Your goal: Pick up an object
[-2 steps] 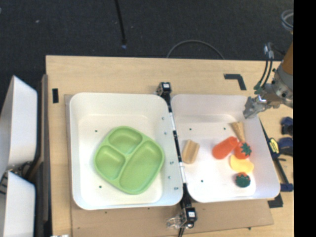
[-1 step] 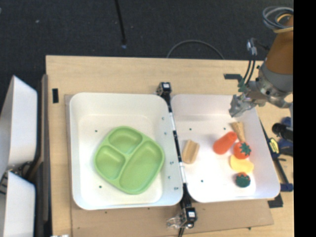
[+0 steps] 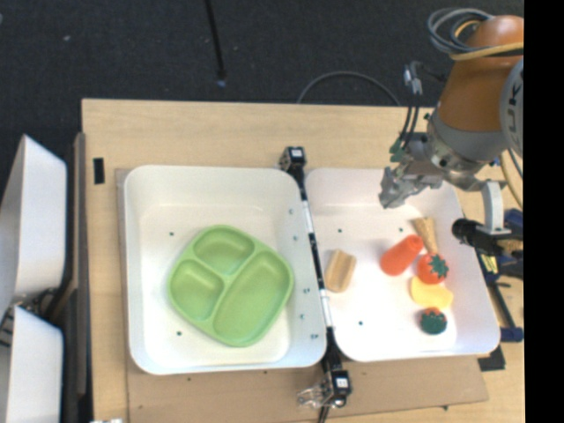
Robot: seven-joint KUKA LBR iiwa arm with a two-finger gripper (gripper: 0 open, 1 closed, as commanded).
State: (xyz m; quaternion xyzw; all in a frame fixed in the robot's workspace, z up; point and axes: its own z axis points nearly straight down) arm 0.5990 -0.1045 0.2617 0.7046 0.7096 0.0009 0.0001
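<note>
My gripper [image 3: 398, 186] hangs over the back of the right bin [image 3: 352, 192], above and behind the toys, with nothing seen between its fingers. Below it lie an orange-red cylinder [image 3: 401, 255], a tan wedge [image 3: 426, 233], a tomato-like orange piece [image 3: 431, 269], a yellow piece [image 3: 430, 293] and a small dark green piece [image 3: 432, 322]. A tan wooden block [image 3: 339, 270] rests near the bin's left wall.
The left bin [image 3: 150, 201] holds a green divided plate [image 3: 231, 284]. A black clamp [image 3: 293, 158] sits at the back between the bins, another clamp [image 3: 335, 383] at the front. Dark fittings [image 3: 480, 234] stand beyond the right bin's right edge.
</note>
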